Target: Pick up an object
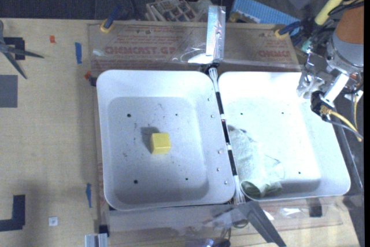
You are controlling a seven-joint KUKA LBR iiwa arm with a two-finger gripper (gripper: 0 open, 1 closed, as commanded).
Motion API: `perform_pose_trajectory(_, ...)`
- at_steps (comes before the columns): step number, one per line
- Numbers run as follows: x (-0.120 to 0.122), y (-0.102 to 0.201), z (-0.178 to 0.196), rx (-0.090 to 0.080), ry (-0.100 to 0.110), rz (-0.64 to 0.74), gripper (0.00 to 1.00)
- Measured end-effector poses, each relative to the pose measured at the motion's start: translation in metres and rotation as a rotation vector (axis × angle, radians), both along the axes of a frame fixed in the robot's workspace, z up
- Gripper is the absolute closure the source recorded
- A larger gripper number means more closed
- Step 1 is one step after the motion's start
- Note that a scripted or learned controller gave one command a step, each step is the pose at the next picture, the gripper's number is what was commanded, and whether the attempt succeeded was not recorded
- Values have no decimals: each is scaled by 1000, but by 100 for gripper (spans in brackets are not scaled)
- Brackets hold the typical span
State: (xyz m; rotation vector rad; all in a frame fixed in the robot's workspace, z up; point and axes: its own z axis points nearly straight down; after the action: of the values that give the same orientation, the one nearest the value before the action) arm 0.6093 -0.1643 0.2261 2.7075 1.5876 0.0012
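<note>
Yellow catches the eye first: a small yellow block lies on the floor of the left bin, close to its middle and well apart from every wall. In the right bin a pale crumpled cloth sprawls along the left wall and ends in a rolled, greenish tip at the near left corner. The arm comes in from the upper right, its orange band showing. The gripper hangs over the far right edge of the right bin, well away from both cloth and block — whether it is released or clenched I cannot tell from this angle.
</note>
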Motion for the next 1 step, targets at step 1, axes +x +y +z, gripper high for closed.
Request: perform_pose_trajectory(1, 0, 0, 0, 0, 0, 0, 0)
